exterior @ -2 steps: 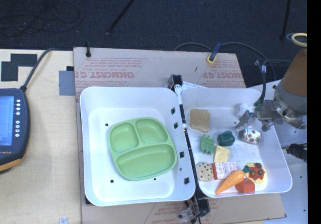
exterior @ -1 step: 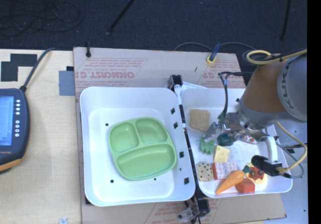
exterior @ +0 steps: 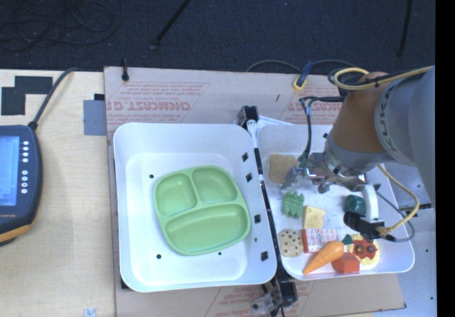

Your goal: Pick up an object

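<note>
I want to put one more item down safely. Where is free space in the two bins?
Left bin: a bare strip all around the green plate. Right bin: crowded near the carrot, cookie and pincer.

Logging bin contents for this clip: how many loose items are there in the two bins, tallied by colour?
Green: 3, the divided plate, a leafy toy, a dark green piece
Yellow: 1, cheese wedge
Orange: 1, carrot
Red: 1, block
Tan: 2, cracker, bread slice
Total: 8; more may be hidden under the arm.

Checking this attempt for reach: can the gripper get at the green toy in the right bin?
Probably yes. The gripper hangs just above the green toy, and nothing lies between them.
</note>
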`<state>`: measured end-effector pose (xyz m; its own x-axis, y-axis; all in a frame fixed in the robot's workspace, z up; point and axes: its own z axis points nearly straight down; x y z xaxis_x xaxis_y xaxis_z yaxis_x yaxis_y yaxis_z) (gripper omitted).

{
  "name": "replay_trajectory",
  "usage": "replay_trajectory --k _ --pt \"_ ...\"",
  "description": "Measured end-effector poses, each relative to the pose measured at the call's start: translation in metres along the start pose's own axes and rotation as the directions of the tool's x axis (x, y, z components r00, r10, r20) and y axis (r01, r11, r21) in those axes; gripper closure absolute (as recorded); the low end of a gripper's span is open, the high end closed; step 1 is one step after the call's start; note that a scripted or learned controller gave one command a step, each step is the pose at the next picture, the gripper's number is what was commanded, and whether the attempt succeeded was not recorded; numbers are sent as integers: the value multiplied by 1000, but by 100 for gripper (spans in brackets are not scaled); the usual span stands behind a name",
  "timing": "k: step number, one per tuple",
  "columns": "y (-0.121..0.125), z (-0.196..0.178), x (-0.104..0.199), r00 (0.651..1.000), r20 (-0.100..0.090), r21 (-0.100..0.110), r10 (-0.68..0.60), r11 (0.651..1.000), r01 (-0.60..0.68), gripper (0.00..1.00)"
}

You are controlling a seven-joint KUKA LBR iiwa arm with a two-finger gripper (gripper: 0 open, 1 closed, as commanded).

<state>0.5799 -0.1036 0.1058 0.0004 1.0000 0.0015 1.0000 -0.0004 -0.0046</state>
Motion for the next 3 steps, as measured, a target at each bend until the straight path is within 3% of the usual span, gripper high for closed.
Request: replay_trajectory --k 1,2,3 --pt "-40 18 18 1000 1 -3 3 1000 -3 0" --pt "29 18 4 1000 3 -8 -3 1000 3 0" --pt "-29 18 9 1000 0 -1 1 1000 -1 0"
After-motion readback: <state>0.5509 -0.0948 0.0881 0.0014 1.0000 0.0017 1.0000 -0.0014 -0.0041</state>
